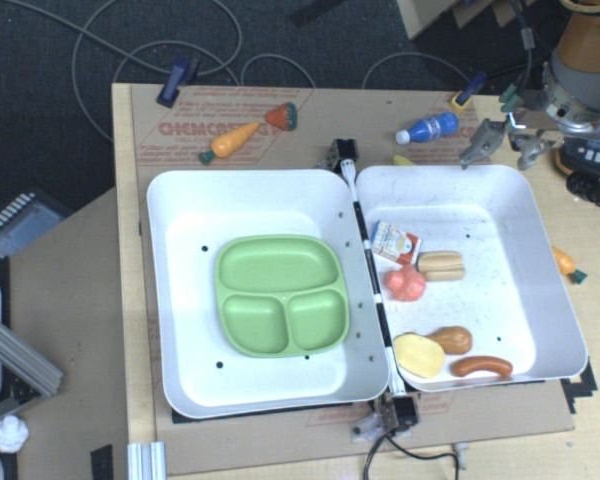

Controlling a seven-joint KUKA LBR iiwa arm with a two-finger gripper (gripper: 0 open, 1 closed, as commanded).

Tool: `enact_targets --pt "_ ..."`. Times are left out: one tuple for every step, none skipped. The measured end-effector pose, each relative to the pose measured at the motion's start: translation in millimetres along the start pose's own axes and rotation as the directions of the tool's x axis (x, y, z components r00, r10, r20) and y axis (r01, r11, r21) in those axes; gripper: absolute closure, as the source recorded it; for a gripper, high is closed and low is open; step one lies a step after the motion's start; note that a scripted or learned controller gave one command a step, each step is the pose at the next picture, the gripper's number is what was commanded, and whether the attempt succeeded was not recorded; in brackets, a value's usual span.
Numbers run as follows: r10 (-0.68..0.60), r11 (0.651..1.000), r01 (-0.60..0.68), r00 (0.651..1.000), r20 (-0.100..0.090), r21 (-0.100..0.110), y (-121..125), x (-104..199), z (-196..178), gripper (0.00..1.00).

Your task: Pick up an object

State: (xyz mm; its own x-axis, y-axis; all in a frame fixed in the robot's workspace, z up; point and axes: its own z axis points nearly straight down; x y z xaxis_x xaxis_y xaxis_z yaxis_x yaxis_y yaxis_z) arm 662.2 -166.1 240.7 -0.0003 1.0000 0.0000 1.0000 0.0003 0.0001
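Gripper [504, 144] at upper right of the frame, fingers spread, nothing between them, above right bin's [540, 228] top rim. Pink toy [407, 284], bun [441, 265], sausage [481, 367] lie inside it. Green tray [280, 294] in left bin [180, 268]. Cardboard-topped bench [130, 168], dark carpet [40, 108] with cables [100, 28] behind.

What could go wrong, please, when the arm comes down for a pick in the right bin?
1. The tool hangs above the right bin's far rim, so a straight descent might strike it.
2. The pink toy, bun and packet crowd together; closing there could nudge a neighbour.
3. The sausage lies near the front wall, leaving little room.
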Motion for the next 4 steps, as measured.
enact_targets --pt "0.000 1.000 0.000 1.000 0.000 0.001 -86.2 53.8 36.7 0.00" --pt "0.001 1.000 -0.001 1.000 0.000 0.001 -144.2 14.0 156.4 0.00" --pt "0.000 1.000 0.000 1.000 -0.002 0.003 -183.8 50.7 156.6 0.00" --pt "0.001 1.000 -0.001 1.000 0.000 0.000 -183.4 46.0 156.4 0.00"
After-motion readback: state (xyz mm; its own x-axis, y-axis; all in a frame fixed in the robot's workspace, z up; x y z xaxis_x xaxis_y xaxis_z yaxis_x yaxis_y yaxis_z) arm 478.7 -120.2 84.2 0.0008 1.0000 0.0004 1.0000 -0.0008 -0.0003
